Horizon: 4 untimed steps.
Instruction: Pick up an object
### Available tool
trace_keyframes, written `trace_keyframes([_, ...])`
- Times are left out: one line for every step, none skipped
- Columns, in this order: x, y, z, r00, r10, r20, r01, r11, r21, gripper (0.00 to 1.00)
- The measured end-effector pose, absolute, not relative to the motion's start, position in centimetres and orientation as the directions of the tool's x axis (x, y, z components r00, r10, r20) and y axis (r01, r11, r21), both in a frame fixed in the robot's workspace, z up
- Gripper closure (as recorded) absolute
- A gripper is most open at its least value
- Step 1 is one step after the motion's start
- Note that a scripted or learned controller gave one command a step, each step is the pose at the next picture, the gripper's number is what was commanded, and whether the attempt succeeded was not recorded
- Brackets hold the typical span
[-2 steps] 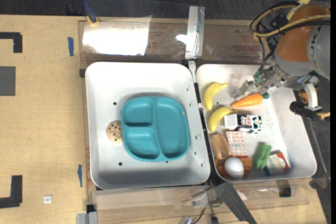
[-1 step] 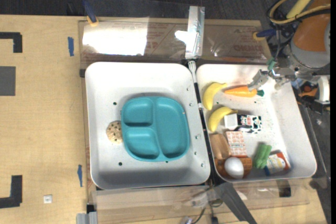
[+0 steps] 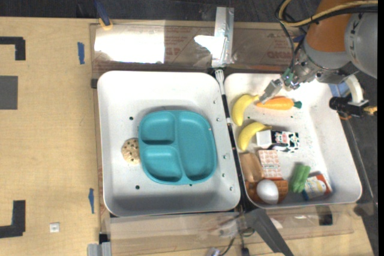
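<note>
The grey arm [image 3: 345, 33] comes in from the upper right, its orange band up near the top edge, wrist angled down and to the left over the right bin [image 3: 345, 147]. The gripper [image 3: 270, 92] sits low at the bin's upper left part, right at the stem end of the carrot [image 3: 276, 103]. It looks close to touching, but how wide the claw stands cannot be made out from here, nor whether anything is pinched in it.

The carrot is orange with a green tip, lying flat across the bin, just beside two yellow bananas [image 3: 245, 120]. Below them lie a small milk carton [image 3: 282, 139], a white egg [image 3: 267, 190] and a green vegetable [image 3: 299, 178]. The left bin [image 3: 114, 93] carries a teal divided plate [image 3: 178, 145] with a cookie [image 3: 131, 150] touching its left edge.
</note>
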<state>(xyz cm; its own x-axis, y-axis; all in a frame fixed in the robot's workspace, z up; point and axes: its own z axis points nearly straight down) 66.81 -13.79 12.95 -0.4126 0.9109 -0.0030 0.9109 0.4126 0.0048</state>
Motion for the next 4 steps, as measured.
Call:
trace_keyframes([66.9,-19.6,8.9,-0.132,0.991,0.016,0.991,0.132,-0.006,0.00])
trace_keyframes([66.8,-19.8,12.0,-0.020,1.000,-0.002,1.000,0.020,0.006,0.00])
trace_keyframes([58.4,-20.3,8.8,0.013,1.000,0.009,1.000,-0.013,0.004,0.00])
trace_keyframes([57.0,-20.1,10.9,-0.096,0.995,0.001,0.995,0.096,0.000,0.00])
